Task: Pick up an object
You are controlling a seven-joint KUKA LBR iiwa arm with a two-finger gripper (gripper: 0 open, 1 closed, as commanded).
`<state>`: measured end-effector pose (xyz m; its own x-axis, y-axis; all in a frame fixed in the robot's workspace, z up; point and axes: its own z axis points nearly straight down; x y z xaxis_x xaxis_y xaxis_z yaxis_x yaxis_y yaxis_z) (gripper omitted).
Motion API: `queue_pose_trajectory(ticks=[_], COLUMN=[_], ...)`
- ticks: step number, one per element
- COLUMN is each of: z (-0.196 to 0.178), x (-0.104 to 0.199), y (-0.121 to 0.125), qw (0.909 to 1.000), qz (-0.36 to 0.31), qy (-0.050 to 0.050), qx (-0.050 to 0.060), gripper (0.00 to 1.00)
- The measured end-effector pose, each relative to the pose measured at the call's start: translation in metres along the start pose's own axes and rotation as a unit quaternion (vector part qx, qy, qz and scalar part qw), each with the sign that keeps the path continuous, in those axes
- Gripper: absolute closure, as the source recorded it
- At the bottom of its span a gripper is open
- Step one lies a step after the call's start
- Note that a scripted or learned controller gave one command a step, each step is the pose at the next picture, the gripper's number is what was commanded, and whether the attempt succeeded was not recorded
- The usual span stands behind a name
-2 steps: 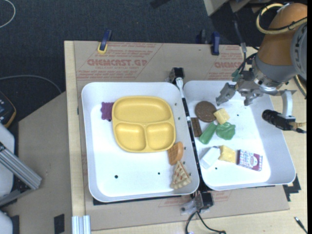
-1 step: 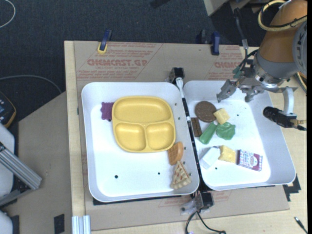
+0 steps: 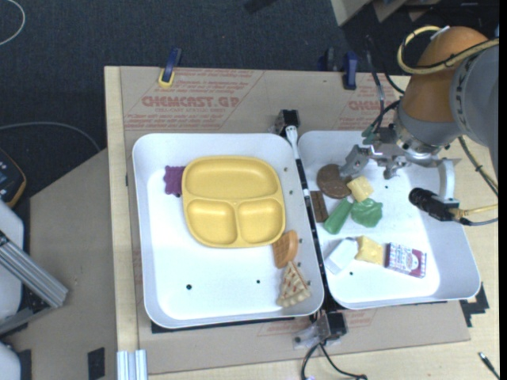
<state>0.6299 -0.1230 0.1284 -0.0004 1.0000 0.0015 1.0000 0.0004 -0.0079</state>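
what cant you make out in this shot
- End effector, camera view: the arm's own wrist covers its fingers, so open or shut is unclear.
- Purple object, left bin: partly under the yellow divided tray, identity unclear.
- Small red-and-white packet, right bin: print too small to read.

A tan worktop (image 3: pixel 238 93) with red lettering sits on dark blue-grey carpet (image 3: pixel 79 30). Clamps (image 3: pixel 168 68) grip its far edge. Cables (image 3: pixel 47 129) trail across the floor.

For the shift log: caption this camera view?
Gripper poised over right bin near brown disc; yellow tray in left bin.
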Motion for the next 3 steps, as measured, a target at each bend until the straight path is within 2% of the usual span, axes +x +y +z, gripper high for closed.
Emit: queue_pose_trajectory(ticks=[1,2,3], z=[0.043,0.028,-0.037], x=[0.000,0.000,0.002], y=[0.002,0.004,0.006], qw=[1.0000,1.0000,1.0000], qz=[0.001,0.000,-0.001], qy=[0.000,-0.001,-0.002], qx=[-0.004,-0.010,-0.008], gripper=[0.00,1.00,1.00])
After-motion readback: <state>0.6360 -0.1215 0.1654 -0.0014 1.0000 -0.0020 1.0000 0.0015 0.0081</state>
